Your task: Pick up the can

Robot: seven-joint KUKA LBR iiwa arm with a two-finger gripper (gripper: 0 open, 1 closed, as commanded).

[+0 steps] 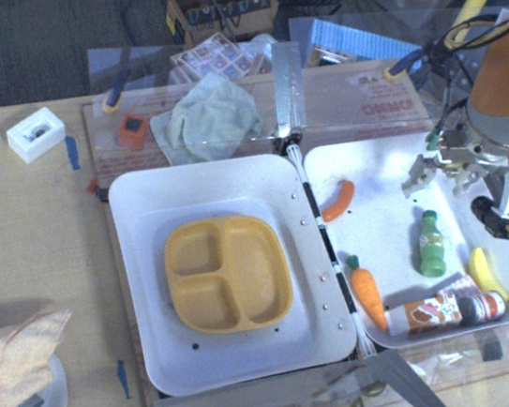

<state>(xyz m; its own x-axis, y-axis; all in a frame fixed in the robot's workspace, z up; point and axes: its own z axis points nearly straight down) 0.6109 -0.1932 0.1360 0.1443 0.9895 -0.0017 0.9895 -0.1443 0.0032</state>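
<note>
The gripper [451,166] hung open and empty in the approach step, with the can [446,311] lying well below it, so it needed to travel down over it.

A robotics lab: white bins [140,262] on a workbench [18,271], cables [149,5] behind.

two white bins [140,262] are sitting side by side. the left one is holding one yellow divided plate [228,273]. the right one is holding one green bottle [429,243], one banana [486,276], one carrot [368,295], one sausage [337,200] and one can [452,309] lying along the lower edge.
</note>
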